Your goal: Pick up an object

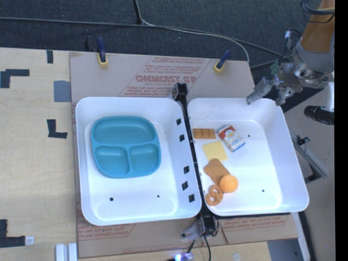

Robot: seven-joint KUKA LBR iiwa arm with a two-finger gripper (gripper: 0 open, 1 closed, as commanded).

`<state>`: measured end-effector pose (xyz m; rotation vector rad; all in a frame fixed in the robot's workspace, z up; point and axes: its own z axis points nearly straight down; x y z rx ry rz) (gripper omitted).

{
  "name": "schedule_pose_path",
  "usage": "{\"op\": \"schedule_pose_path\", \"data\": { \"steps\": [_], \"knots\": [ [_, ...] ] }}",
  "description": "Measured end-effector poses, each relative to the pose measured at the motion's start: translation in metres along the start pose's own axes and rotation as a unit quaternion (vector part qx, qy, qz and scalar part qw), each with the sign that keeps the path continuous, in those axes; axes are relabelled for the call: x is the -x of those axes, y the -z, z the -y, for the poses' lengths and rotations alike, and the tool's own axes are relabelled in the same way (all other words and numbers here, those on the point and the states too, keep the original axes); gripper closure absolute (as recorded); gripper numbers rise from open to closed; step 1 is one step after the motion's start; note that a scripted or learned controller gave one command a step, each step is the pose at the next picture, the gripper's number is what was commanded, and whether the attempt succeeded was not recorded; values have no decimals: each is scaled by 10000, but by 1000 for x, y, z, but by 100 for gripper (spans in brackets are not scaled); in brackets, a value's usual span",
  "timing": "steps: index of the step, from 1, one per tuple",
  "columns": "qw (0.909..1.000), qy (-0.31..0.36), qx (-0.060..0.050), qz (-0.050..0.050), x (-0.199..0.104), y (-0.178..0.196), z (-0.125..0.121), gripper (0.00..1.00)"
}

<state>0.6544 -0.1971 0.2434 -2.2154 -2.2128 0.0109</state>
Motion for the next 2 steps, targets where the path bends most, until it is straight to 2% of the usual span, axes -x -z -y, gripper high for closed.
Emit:
{"op": "schedule_pose_path", "data": {
  "steps": [1, 2],
  "knots": [
    [10000, 15, 47, 11, -1, 6, -2, 0],
    [10000, 14, 27, 12, -2, -39, -1, 0]
  ]
}}
